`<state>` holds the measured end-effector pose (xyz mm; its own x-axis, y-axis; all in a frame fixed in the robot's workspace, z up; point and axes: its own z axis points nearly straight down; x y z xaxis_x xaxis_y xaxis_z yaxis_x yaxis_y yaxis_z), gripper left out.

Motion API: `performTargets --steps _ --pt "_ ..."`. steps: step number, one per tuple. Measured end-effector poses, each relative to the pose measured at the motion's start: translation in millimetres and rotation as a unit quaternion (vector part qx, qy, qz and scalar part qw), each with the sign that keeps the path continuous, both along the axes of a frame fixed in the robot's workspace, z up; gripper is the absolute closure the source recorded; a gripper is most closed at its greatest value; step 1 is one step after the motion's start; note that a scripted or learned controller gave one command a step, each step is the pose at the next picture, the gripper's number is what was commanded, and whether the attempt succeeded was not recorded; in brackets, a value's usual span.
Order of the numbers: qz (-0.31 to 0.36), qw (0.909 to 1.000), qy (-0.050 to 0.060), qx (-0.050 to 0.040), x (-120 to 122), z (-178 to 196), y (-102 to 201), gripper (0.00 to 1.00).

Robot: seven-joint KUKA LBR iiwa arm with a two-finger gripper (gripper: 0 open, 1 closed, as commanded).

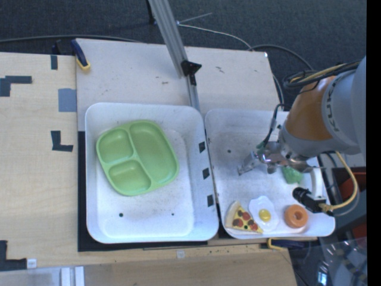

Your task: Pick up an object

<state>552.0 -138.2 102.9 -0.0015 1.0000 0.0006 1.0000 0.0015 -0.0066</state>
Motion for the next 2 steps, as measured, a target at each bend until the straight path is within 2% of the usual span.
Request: performTargets --steps 1,2 --pt "0.001 1.0 -0.001 0.0003 1 13 0 1.0" --pt "0.0 1.0 -0.004 -0.0004 -5 57 0 1.0"
